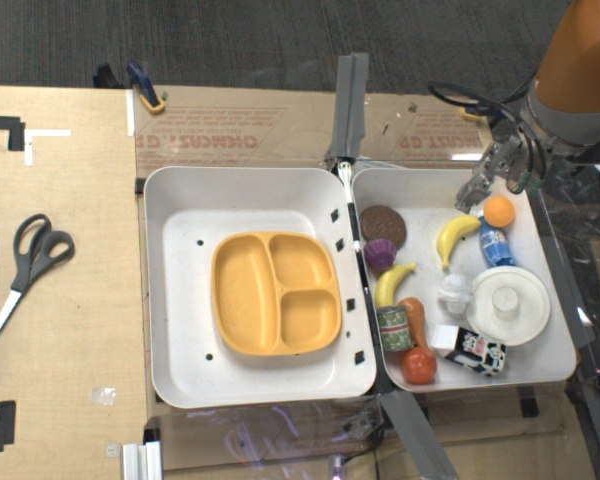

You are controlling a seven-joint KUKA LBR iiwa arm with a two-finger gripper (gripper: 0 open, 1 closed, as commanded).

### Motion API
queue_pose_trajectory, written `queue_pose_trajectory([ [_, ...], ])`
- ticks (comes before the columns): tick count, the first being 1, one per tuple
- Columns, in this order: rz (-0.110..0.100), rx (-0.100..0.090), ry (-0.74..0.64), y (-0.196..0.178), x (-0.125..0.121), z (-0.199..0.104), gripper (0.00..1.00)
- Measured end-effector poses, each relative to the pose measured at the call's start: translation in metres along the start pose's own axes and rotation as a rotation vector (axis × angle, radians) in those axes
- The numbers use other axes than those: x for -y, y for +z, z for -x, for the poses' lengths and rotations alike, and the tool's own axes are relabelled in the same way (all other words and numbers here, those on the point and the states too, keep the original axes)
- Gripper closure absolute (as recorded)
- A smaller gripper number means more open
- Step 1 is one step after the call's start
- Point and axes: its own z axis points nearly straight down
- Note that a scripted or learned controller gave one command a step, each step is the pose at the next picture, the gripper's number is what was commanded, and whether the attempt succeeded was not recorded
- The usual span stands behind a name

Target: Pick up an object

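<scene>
Tomato (418,366) at right bin's (565,363) near edge; orange (498,212) just beside end effector (477,192); finger state unclear.

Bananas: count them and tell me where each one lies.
2, both in the right bin. One banana lies near the orange, close to the gripper; the other banana sits below the purple object. Others may be hidden.
</scene>
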Motion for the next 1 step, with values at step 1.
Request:
queue_pose_trajectory([
  [1,0.000,-0.003,-0.143,0.0204,0.0261,-0.0501,1.00],
])
